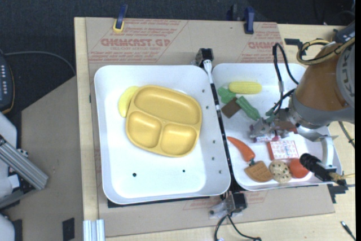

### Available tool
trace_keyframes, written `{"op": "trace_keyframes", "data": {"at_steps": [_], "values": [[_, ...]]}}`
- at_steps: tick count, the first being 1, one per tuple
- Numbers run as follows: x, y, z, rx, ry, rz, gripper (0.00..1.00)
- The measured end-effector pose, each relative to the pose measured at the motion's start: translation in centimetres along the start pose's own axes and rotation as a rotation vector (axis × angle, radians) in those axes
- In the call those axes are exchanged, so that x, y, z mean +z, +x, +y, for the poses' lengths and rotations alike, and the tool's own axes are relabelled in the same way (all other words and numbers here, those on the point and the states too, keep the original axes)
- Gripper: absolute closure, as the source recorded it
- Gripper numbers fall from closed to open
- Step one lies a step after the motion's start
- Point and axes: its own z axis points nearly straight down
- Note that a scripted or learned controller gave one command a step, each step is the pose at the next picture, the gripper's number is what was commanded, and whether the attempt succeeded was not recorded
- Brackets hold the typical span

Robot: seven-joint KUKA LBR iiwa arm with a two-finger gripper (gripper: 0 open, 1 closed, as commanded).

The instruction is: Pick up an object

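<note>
Around the tool (262,132) the right bin (237,71) is crowded. A green piece (248,105) sits just up-view of it, and a brown block (230,110) up-view and to view-left. A second green piece (227,93) and the corn cob (245,87) lie farther up-view, toward the back wall.

The red pepper (241,147) is the nearest pick candidate on the view-left side, slightly down-view of the tool, near but apart. A red-and-white card (284,149) lies just down-view and view-right of the tool, close under the wrist. A cracker (258,171), cookie (278,169) and red round piece (296,169) line the front wall, down-view of the tool, packed edge to edge.

Can't tell from this angle whether the tool is apart or together.

There's a bare floor strip between the pepper and the bin's view-left wall, and more bare floor view-right of the corn. The arm covers that bin's view-right side.

The left bin (163,178), well to view-left of the tool, holds a yellow divided plate (163,120) with a yellow piece (125,100) tucked under its far edge; its front half is bare. Both bins sit on the worktop (169,36).
</note>
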Motion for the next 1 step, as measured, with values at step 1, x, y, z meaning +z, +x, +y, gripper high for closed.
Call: {"op": "trace_keyframes", "data": {"at_steps": [1], "values": [[-4.26, 0.16, 0.07, -0.002, -0.004, -0.002, 1.0]]}}
